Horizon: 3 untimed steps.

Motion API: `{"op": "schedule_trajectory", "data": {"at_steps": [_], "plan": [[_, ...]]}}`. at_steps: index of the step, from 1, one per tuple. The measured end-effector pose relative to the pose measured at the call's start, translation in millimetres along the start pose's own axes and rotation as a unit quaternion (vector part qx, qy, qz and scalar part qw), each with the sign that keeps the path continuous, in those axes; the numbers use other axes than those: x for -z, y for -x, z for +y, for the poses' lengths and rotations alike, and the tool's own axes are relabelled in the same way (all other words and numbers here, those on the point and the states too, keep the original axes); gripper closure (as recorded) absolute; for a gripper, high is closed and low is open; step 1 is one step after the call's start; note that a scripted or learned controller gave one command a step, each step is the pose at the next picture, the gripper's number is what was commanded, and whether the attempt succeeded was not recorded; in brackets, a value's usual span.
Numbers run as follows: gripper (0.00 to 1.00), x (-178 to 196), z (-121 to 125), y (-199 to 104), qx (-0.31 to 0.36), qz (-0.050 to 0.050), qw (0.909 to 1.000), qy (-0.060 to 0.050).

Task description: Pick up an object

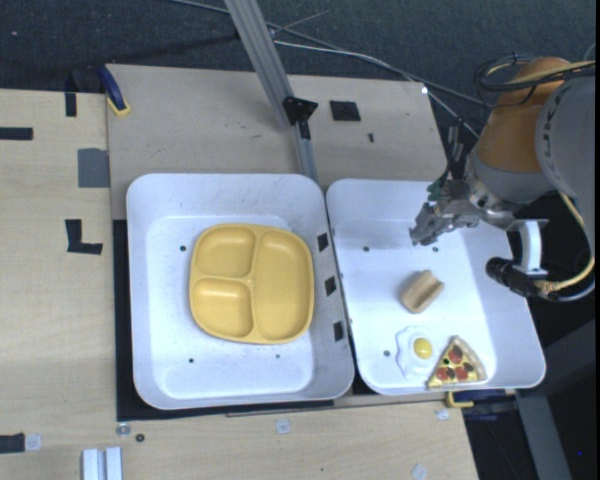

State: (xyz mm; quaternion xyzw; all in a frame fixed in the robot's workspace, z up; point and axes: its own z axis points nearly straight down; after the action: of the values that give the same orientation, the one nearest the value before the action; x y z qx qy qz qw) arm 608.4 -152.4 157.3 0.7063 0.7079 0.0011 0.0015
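Arm: KUKA reaching in from the right, orange band above wrist, gripper (427, 230) over upper part of right bin (365, 203).
Fingers: too small/dark to read; can't tell if spread or closed. Nothing visibly between them.
Target (my guess): bread roll toy (421, 290), mid right bin, near gripper but below it in view, apart from it.
Other items: fried egg toy (417, 349) and pizza slice toy (457, 363), just beside each other at bin's near end.
Left bin: yellow divided plate (251, 282) w/ three compartments, well apart from arm.
How to do it well: centre over roll, straddle its short axis, descend straight, close only once low; roll is tilted, so match wrist angle.
Risk: roll may slide on the smooth bin floor.
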Motion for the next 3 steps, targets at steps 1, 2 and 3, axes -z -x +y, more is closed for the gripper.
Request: {"op": "schedule_trajectory", "data": {"at_steps": [1,2,3], "plan": [[1.0,64,3,-3,0.0,0.0,1.0,0.001],[1.0,78,4,-3,-0.001,0.0,1.0,-0.002],[1.0,67,13,-50,0.001,0.0,1.0,-0.003]]}}
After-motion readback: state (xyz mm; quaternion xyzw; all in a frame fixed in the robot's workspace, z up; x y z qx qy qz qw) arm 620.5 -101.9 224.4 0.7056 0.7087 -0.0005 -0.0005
